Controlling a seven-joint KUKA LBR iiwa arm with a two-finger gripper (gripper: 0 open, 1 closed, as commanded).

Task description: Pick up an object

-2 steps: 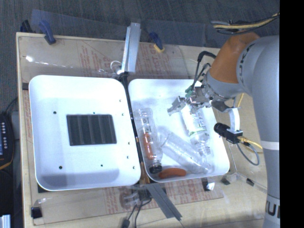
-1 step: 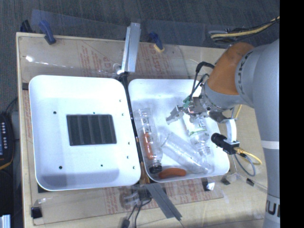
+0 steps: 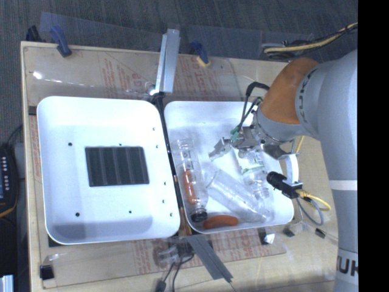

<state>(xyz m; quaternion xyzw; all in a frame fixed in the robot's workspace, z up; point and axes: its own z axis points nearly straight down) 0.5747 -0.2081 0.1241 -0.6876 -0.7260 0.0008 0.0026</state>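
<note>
Nearest the camera, clear plastic items (image 3: 240, 193) in the right bin (image 3: 182, 117) are hard to separate; an orange piece (image 3: 220, 221) lies at its front wall. Left bin (image 3: 55, 163) shows a dark grate (image 3: 117, 166). Bench (image 3: 91, 72) stands on dark carpet (image 3: 182, 5). Gripper (image 3: 243, 140) is low over the clear items; its state cannot be told.

Clear bottles (image 3: 243, 190) lie in the right bin (image 3: 182, 111), beside the left bin (image 3: 55, 111); end effector (image 3: 246, 145) above them.
</note>
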